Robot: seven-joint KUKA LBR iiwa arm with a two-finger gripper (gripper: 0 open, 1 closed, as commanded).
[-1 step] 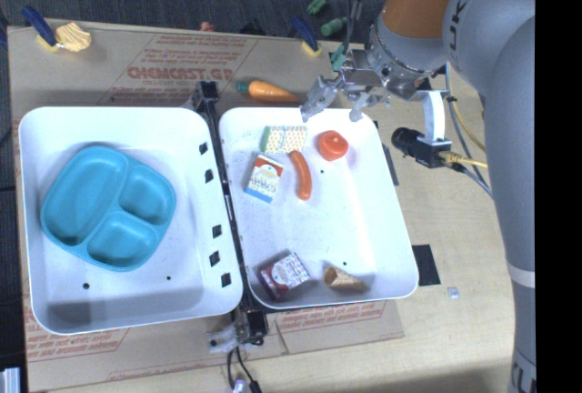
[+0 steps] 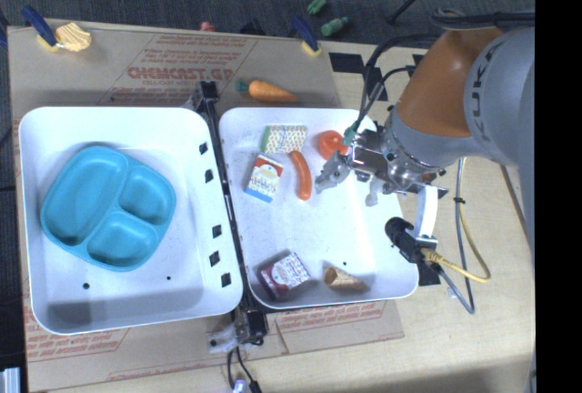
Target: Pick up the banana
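My gripper (image 2: 348, 185) hangs over the right bin (image 2: 300, 241), just right of an orange-red sausage (image 2: 302, 175) and below a red tomato (image 2: 329, 143). Its two fingers stand apart, open, with only white bin floor between them. The grey arm with its orange band (image 2: 446, 91) covers the bin's right edge and whatever lies under it.
The right bin also holds a cracker box (image 2: 285, 138), a small carton (image 2: 265, 178), a dark red packet (image 2: 284, 275) and an ice-cream cone (image 2: 345, 277). A blue divided plate (image 2: 107, 205) lies in the left bin (image 2: 55, 291). A toy carrot (image 2: 268, 91) rests on cardboard behind the bins.
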